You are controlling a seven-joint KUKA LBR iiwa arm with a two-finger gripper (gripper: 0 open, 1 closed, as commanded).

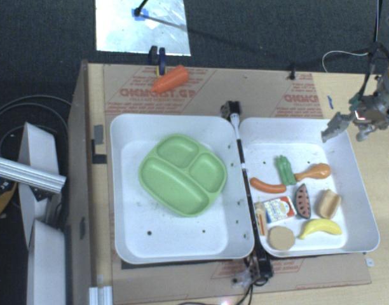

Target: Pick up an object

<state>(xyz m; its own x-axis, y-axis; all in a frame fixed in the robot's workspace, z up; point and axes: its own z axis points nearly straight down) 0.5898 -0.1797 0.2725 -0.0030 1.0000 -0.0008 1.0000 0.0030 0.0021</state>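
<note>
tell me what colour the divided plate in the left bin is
Light green. The plate shows plainly in the camera view, lying in the left bin.

You see the arm (388,75) cut off by the right edge, so most of it is lost. The gripper (347,122) at the right bin's (366,189) far right corner is too small to read (fingers included). The small box's (277,210) label is illegible.

Toy food (295,203) crowded, open room above
</note>
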